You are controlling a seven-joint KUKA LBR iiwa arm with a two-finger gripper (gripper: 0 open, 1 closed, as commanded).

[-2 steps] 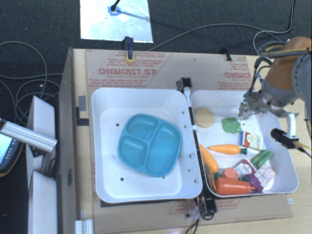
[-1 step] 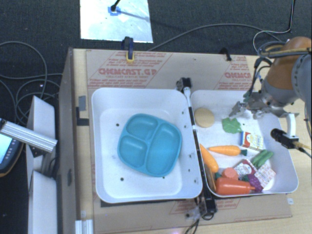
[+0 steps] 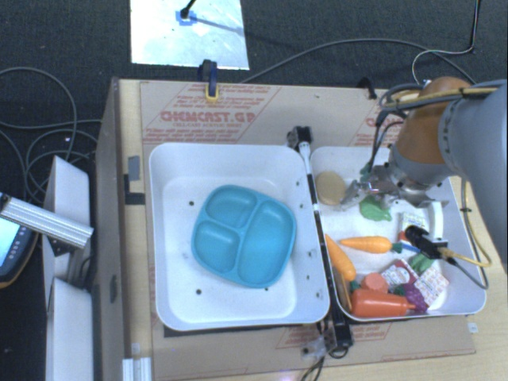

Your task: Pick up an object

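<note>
My gripper (image 3: 359, 192) hangs low over the back of the right bin (image 3: 468, 280), reaching in from the right. Just below and right of it lies a green toy (image 3: 375, 209), partly covered by the gripper. A beige round piece (image 3: 331, 187) rests to the gripper's left, near the bin's wall. Further forward lie an orange carrot (image 3: 367, 244), a second carrot (image 3: 341, 262) along the left wall, a red-orange piece (image 3: 379, 303) at the front and a red and white packet (image 3: 403, 276).
The left bin (image 3: 171, 292) holds a blue divided plate (image 3: 244, 235). A black clamp (image 3: 300, 138) sits at the back between the bins. Cables run over the floor at left and behind the bench.
</note>
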